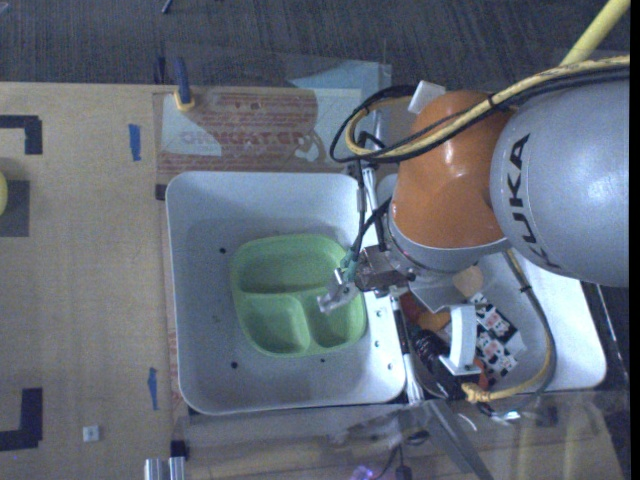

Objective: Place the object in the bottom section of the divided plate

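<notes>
A light green divided plate lies in the middle of the left white bin. It has one wide section on its far side and two smaller sections on its near side, and all three look bare. My gripper hangs over the plate's right rim, above the near right section. The grey and orange arm reaches in from the right and covers the plate's right edge. I see no object between the gripper and the plate.
The right bin is mostly hidden under the arm. An orange item and a white item with black and red marks lie in it. A clear sheet with red print lies behind the left bin.
</notes>
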`<state>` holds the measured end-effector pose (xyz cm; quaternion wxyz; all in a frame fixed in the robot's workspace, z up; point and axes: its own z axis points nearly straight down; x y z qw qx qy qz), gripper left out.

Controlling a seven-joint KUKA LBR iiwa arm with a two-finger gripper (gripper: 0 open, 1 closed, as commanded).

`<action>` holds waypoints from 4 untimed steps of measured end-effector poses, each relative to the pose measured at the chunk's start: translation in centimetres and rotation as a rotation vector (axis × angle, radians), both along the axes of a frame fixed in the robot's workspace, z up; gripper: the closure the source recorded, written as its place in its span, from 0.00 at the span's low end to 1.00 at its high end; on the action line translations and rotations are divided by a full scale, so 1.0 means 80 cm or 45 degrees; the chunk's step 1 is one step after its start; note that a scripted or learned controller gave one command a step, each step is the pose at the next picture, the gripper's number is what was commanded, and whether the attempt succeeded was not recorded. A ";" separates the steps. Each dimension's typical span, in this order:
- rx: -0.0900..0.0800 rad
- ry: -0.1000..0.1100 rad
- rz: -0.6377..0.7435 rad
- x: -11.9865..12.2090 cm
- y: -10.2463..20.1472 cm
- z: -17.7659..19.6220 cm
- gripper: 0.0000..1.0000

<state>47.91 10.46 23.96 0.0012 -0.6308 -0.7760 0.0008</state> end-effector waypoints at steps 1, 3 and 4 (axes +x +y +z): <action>0.000 -0.001 0.000 0.001 0.001 0.012 1.00; 0.001 -0.002 0.000 0.002 0.001 0.024 1.00; 0.000 -0.001 0.000 0.001 0.001 0.024 0.00</action>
